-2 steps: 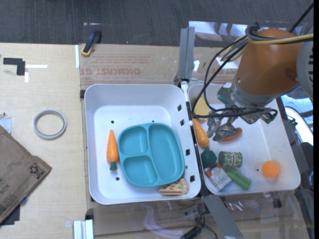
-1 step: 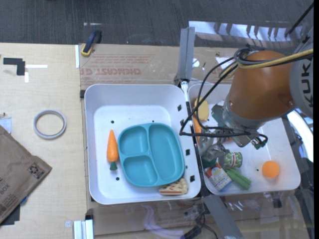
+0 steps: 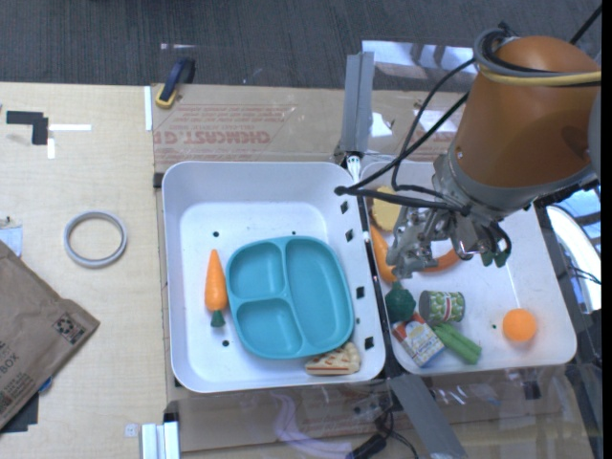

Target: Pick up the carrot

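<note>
We judge this to be the approach step: the carrot [image 3: 215, 280] lies in the left bin [image 3: 182, 208], just beside the teal divided plate [image 3: 287, 299] at its 9 o'clock side, untouched. The jaws [image 3: 421, 247] hover over the right bin [image 3: 550, 347] among other toys, and we cannot tell how they stand. Next we would cross toward 9 o'clock and descend over the carrot

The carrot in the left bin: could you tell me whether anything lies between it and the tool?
Yes. The tool is over the right bin; the bins' adjoining walls and the teal divided tray lie between it and the carrot, which lies beside the tray's left edge.
</note>
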`<state>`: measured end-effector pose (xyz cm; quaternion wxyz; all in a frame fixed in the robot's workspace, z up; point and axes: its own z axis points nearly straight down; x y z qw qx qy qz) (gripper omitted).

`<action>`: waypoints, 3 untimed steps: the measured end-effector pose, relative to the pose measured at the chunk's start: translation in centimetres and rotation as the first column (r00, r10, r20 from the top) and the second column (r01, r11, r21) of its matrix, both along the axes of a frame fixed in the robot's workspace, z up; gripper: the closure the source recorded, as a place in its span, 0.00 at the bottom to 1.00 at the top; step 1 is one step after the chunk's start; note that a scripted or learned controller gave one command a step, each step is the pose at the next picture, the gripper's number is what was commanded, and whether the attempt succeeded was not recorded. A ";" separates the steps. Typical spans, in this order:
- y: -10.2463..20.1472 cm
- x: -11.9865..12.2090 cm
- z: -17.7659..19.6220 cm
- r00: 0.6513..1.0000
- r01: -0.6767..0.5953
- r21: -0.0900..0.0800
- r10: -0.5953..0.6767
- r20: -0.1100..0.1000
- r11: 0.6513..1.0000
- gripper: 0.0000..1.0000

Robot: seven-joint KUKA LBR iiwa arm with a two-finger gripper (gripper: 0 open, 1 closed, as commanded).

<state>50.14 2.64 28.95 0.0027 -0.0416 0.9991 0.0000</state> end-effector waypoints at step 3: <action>1.8 -2.2 14.2 0.448 -0.894 -0.002 0.894 -0.002 0.448 1.00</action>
